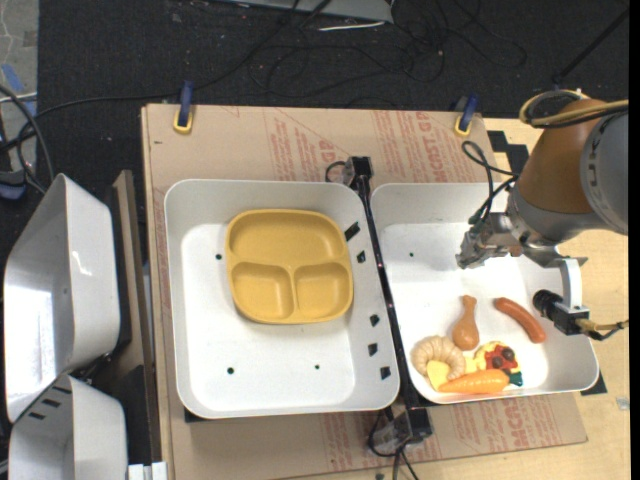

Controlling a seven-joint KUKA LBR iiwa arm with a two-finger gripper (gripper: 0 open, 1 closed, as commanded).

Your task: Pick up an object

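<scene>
Toy food items, any of which could serve as the object to be picked up, are gathered in the right bin (420, 208) toward its five o'clock corner: a chicken drumstick (467, 322), a red sausage (519, 319), a pale shrimp (436, 351), an orange carrot (477, 381) and a small multicoloured piece (499, 355). The gripper (484, 244) is seen at about twelve o'clock from the drumstick, over bare bin floor and apart from every item. Whether the jaws are wide or narrow cannot be told, since they are dark and small against the wrist. Nothing is seen between them.

Several failures can be foreseen. The shrimp, carrot and multicoloured piece lie touching, so a descent there could catch two at once or push them against the bin wall. The drumstick and sausage are rounded and could be squeezed out sideways if they are closed on off-centre. A straight descent from the present spot would meet only bin floor. The yellow divided plate (290, 266) in the left bin (190, 298) is flat and wide and is judged a poor choice for a pinch.
</scene>
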